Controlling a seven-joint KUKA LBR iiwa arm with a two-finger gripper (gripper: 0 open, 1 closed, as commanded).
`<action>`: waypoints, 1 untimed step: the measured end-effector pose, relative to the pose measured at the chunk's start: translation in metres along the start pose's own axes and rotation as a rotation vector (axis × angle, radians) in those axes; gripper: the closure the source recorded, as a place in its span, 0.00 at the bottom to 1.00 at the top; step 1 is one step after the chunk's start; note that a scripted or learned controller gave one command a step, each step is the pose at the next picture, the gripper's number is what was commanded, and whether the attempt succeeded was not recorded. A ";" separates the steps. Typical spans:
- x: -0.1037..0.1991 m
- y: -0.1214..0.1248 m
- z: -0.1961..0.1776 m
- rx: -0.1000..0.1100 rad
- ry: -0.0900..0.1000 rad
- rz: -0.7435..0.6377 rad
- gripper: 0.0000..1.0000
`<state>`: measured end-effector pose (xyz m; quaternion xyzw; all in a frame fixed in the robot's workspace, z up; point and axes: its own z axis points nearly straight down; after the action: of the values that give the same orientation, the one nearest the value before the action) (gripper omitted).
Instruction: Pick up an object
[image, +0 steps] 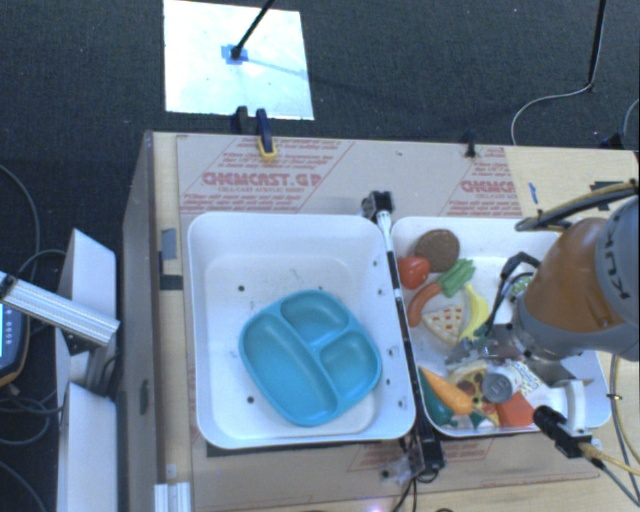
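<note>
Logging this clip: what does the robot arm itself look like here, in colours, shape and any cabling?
The arm is a thick rounded body with a wide orange band over a grey lower section. Black cables loop along its side, and a yellow-and-black cable runs above it. A white block with a black tip sits at its lower end.

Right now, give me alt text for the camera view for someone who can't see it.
A grey and orange robot arm reaches over the right white bin, crowded with toy food including a carrot and tomato. The left bin holds a blue divided plate.
</note>
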<state>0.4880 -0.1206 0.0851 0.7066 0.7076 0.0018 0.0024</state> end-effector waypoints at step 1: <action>-0.010 0.044 0.001 0.004 0.000 -0.002 0.00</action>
<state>0.5317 -0.1308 0.0846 0.7061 0.7081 0.0006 0.0011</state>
